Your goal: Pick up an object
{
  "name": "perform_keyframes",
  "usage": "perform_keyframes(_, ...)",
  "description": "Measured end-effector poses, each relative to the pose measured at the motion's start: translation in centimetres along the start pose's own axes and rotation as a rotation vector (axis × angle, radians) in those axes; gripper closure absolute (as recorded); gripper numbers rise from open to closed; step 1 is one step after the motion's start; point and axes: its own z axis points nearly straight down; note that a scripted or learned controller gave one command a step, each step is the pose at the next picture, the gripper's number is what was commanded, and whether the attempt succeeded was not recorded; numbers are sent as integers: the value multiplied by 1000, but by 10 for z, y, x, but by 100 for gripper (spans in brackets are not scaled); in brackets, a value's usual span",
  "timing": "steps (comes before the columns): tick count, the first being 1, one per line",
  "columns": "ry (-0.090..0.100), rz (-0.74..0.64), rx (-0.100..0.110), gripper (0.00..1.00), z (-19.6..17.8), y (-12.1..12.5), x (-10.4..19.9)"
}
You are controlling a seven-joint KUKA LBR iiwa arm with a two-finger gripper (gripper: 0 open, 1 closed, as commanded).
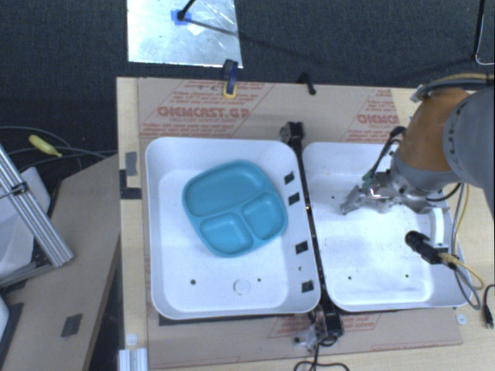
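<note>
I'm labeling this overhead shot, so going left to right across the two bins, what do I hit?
Left white bin → blue divided plate lying in it → black divider between the bins → right white bin → gripper over the right bin → grey arm with its orange band.

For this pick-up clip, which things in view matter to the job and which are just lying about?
Job:
- blue tray in the left bin
- tool over the right bin

Lying about:
- foil sheet
- yellow clip
- cables
</note>
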Motion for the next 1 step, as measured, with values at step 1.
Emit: perform_keyframes(1,2,-15,-19,0,-111,-15,76)
